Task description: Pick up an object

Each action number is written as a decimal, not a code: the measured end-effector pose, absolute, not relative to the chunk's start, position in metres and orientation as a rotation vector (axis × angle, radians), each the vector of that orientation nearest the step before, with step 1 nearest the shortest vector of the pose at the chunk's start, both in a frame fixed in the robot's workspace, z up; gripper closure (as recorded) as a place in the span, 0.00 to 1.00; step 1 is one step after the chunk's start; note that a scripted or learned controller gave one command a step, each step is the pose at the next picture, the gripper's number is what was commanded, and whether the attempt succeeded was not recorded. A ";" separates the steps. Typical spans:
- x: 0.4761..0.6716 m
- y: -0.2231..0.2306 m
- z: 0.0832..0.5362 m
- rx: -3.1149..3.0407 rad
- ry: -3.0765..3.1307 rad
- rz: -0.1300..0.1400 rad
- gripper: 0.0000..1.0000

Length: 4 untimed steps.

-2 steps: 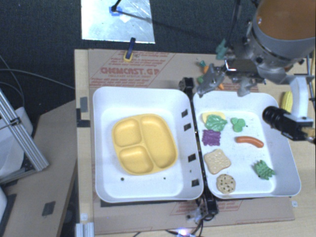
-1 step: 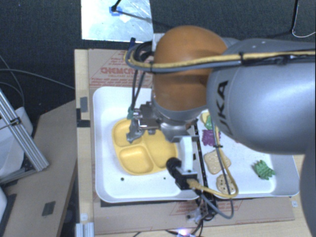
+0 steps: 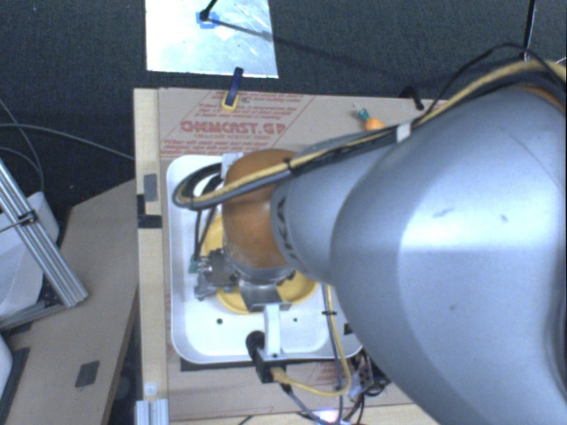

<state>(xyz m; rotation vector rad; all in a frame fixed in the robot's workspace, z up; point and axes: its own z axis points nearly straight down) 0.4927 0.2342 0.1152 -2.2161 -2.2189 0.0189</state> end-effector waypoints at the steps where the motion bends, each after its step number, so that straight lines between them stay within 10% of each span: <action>1: 0.509 0.176 0.106 -2.199 -2.243 -0.039 0.00; 2: 0.509 0.175 0.105 -2.198 -2.241 -0.041 0.00; 3: 0.592 0.235 0.245 -2.216 -2.239 -0.036 0.00; 4: 0.621 0.234 0.077 -2.218 -2.226 0.002 0.00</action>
